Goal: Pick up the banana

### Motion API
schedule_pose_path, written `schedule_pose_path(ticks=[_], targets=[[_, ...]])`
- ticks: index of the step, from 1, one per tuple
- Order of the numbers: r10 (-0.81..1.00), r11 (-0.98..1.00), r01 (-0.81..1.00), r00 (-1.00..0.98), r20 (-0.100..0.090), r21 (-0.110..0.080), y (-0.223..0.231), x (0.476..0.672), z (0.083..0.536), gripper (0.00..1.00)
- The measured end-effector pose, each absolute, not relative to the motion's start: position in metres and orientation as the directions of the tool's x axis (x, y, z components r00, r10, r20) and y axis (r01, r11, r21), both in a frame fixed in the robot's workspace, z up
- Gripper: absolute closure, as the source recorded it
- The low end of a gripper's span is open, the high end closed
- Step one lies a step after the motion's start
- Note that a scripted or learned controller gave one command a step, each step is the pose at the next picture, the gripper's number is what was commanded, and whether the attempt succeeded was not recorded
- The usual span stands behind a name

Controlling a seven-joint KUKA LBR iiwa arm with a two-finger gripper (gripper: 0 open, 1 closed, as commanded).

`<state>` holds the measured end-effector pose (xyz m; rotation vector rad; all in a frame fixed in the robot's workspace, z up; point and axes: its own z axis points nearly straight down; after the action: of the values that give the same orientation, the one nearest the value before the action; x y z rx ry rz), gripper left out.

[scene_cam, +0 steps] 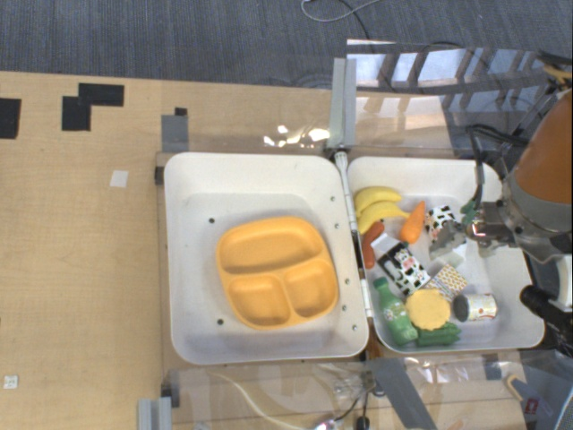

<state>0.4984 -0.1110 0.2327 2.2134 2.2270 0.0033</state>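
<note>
Fingers cannot be made out well enough to tell whether the gripper (452,234) is open or closed; it hangs over the right bin (510,334), beside a black-and-white box (440,220). The banana (378,205) lies at that bin's upper left, touching a carrot (413,223). A yellow divided plate (273,271) sits in the left bin (192,240).

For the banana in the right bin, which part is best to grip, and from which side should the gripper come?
Probably the middle of the banana, coming down from above. It lies flat near the bin's upper left corner, with the bin wall on its left and the carrot close on its right, so the fingers likely fit best across its narrow width.
</note>
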Motion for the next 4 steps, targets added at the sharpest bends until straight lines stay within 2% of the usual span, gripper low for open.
schedule_pose_path(ticks=[1, 2, 3, 4], targets=[[0.990, -0.140, 0.990, 0.140, 0.001, 0.003, -0.073, 0.598, 0.213, 0.00], [0.999, -0.036, 0.999, 0.036, 0.000, 0.003, -0.086, 0.646, 0.126, 0.00], [0.995, 0.104, 0.995, -0.104, 0.000, 0.005, -0.054, 0.580, 0.186, 0.00], [0.982, 0.186, 0.982, -0.186, 0.000, 0.003, -0.031, 0.561, 0.185, 0.00]])
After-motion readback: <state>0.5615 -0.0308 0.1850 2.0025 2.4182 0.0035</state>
